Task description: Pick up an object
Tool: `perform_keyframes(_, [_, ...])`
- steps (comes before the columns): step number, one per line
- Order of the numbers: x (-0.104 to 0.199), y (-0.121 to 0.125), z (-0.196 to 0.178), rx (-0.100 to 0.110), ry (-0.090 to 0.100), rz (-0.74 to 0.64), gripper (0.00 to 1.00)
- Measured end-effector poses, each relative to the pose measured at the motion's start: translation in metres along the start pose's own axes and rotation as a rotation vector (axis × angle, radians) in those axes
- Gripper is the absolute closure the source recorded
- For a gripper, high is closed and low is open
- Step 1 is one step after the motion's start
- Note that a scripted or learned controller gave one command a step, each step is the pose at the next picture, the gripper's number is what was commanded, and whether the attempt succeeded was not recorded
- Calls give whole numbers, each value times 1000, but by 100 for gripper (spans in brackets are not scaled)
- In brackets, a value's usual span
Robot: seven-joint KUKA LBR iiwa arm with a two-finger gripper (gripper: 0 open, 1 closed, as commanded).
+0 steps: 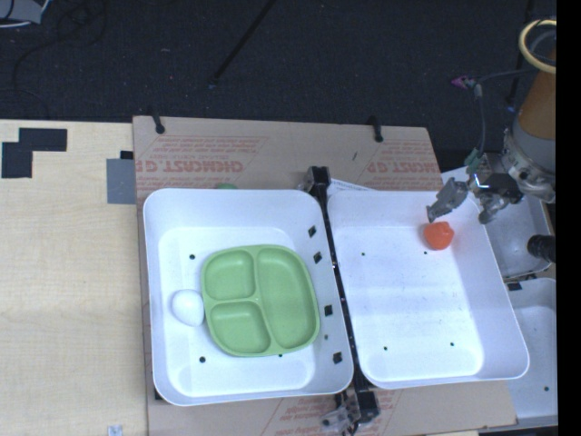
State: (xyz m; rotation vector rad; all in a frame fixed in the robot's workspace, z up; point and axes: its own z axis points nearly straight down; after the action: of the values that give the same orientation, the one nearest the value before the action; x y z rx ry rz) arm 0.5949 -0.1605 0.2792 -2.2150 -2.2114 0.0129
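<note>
A small orange-red ball (pixel 438 234) lies in the right bin (pixel 427 334), near its far right corner. My gripper (pixel 461 214) hangs just beyond and to the right of the ball, over the bin's far rim. Its two fingers are spread open with nothing between them. The left fingertip (pixel 436 213) is close above the ball. The arm's orange band (pixel 537 107) rises at the right edge of the view.
The left bin (pixel 172 234) holds a green three-compartment plate (pixel 260 300) with a white egg-shaped object (pixel 188 307) against its left side. A black divider (pixel 331 280) runs between the bins. Both bins rest on a cardboard sheet (pixel 272 157).
</note>
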Motion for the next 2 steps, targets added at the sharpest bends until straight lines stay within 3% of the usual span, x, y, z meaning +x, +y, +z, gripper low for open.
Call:
perform_keyframes(1, [0, 2, -7, -11, -2, -2, 0])
perform_keyframes(2, [-7, 0, 40, -7, -1, -1, 0])
